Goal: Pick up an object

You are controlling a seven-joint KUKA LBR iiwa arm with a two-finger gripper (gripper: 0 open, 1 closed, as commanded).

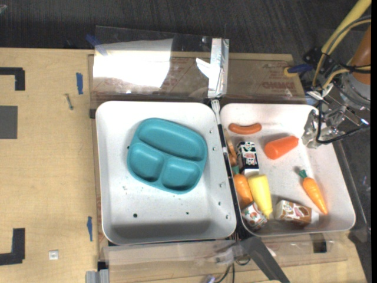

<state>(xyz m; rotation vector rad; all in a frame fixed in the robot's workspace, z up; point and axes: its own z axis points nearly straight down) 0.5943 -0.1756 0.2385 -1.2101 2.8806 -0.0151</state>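
Note:
The right bin (341, 175) holds several toy foods. A red sausage (244, 127) lies at the back, with an orange chunk (281, 146) just to its right. A carrot (312, 192) lies near the right wall. Along the left wall are a black-and-white carton (248, 156), an orange piece (242, 187), a yellow piece (261, 194), a small round can (253, 217) and a brown packet (293, 212). My gripper (318, 132) hangs over the bin's back right corner, open, with nothing between its fingers, to the right of the orange chunk.
The left bin (118, 205) carries a teal divided plate (166, 154). A clear plastic sheet and a strip of tape (217, 69) lie behind the bins. Cables (341, 34) trail along the arm at the upper right.

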